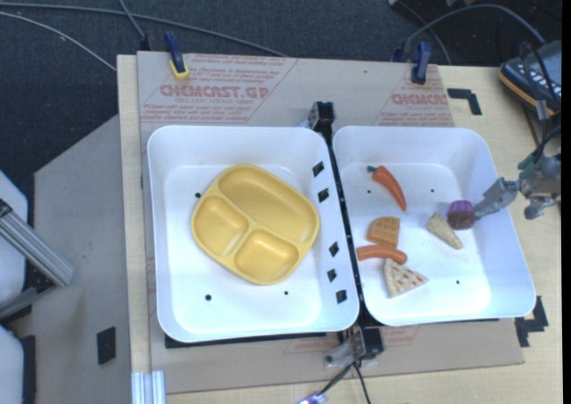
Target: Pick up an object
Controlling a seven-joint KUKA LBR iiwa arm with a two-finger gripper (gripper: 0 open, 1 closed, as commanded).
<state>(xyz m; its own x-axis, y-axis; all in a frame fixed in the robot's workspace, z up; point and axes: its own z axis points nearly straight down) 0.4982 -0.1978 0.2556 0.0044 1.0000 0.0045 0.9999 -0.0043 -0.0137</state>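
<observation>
Two white bins [169, 304] sit side by side: the left holds a yellow sectioned plate [255, 224], the right a carrot [388, 185], waffle [385, 231], sausage [381, 253] and wedges. The tool [492, 199] reaches a purple piece [460, 212]; its grip I cannot tell.

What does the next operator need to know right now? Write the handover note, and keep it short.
Claw: reaching in over the right edge of the right bin, its tip next to the purple piece. Whether it is open or shut cannot be told, and nothing is seen held.

Right bin: orange carrot at the top, waffle piece, sausage below it, pizza slice lowest, pale wedge just under the purple piece.

Left bin: yellow divided plate.

Done: nothing lifted yet. Left: grasp one item and raise it out of the bin.
</observation>
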